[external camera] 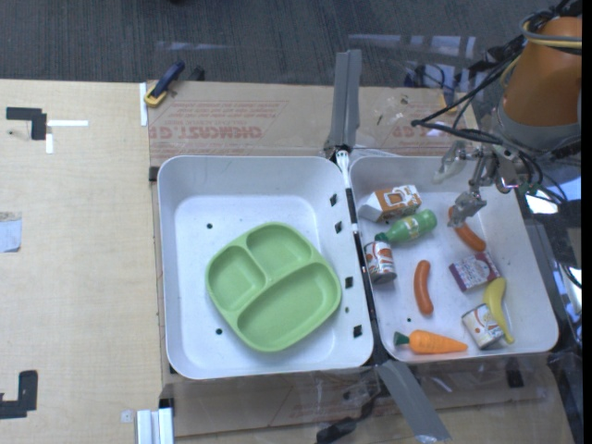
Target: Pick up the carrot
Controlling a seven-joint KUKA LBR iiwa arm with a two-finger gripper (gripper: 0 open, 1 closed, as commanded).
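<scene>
as it lies flat in the right bin's [541, 276] near-left corner, carrot [433, 342]: likely light, rigid, smooth toy; best pinched across thick middle. claw [470, 203] far off; spread or shut, cannot tell.

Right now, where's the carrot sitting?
The carrot lies in the right bin, along its near edge, just below the sausage and left of the small carton.
</scene>
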